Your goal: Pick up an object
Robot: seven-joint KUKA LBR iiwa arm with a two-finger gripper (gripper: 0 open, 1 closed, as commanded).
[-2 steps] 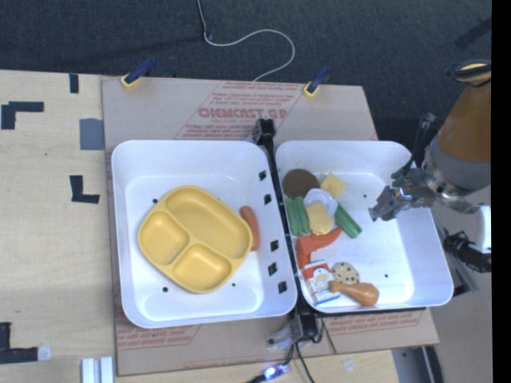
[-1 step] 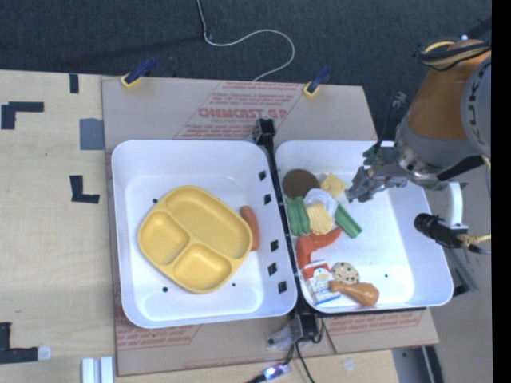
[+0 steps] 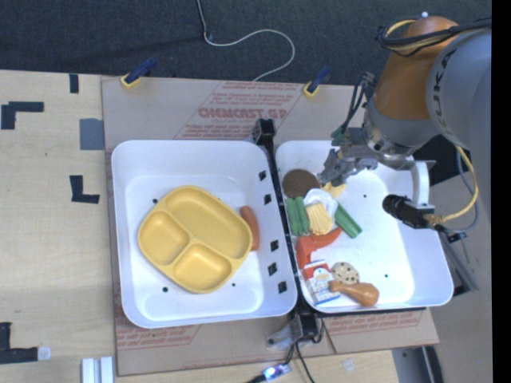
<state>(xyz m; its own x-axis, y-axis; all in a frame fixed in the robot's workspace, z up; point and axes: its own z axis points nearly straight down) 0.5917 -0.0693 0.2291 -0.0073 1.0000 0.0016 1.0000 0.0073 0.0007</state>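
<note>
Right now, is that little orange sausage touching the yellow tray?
Touching. In the camera view the orange sausage lies in the left bin, pressed against the right edge of the yellow tray, with no white floor visible between them.

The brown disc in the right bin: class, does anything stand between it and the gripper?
Nothing visible does. The gripper hangs just right of the brown disc, with bare bin floor between. The corn cob and green pieces lie below it.

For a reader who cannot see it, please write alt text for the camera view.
The gripper hangs over toy food heaped at the left side of the right bin; a yellow tray with a sausage beside it lies in the left bin.
</note>
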